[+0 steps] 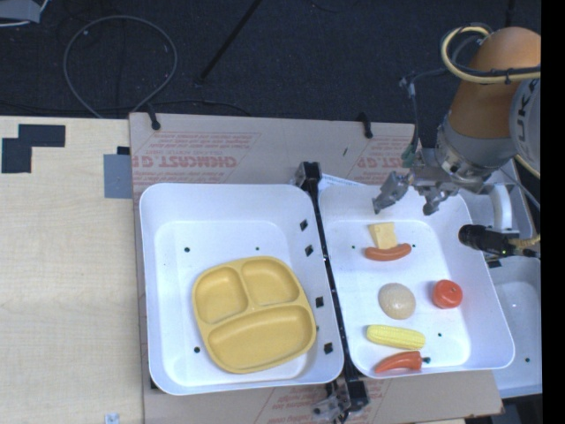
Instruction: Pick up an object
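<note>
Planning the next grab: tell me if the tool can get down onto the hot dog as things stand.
Probably yes. The tool hangs open over the far rim of the right bin, and the hot dog lies just below it. Nothing covers it; only the cheese wedge touches its far side and might crowd one finger.

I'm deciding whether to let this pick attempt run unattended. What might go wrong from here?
1. The cheese wedge touches the sausage, so the open tool might nudge one while closing on the other.
2. The tool hovers by the right bin's far wall; a descent there could clip it.
3. The egg and tomato look rounded and may slip out.
</note>
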You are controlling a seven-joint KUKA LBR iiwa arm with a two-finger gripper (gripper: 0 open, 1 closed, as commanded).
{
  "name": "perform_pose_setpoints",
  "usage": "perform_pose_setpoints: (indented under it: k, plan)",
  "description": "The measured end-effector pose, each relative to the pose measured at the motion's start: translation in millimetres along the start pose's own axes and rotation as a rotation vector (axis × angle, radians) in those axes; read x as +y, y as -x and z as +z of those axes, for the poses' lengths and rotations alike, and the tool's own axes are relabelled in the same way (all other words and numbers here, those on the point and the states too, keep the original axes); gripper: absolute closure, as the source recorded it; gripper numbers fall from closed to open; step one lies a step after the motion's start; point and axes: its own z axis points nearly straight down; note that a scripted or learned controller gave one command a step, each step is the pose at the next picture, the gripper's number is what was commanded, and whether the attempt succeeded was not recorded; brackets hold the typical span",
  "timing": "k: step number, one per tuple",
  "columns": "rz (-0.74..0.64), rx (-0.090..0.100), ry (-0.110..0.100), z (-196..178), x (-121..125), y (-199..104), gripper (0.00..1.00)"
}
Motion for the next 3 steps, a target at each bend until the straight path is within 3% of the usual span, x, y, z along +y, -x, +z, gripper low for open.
perform_pose_setpoints:
  k: [1, 3]
  plan:
    - [-0.002, -0.001, 0.013, -8.1, 2.3, 0.1, 0.00]
    - [0.000, -0.002, 0.009, 92.0, -4.1, 8.9, 0.00]
